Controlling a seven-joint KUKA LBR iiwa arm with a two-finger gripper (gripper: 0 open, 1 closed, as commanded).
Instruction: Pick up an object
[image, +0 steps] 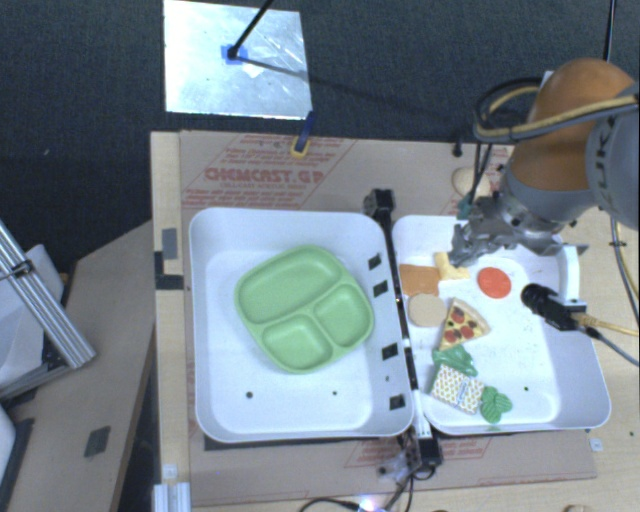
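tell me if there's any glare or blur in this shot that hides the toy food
In the camera view, light is even and soft; the foil sheet above the bench glares brightest. The white bins look bright but keep detail. The pizza slice and red disc read clearly, slightly soft. The gripper is darker, its fingers hard to read.
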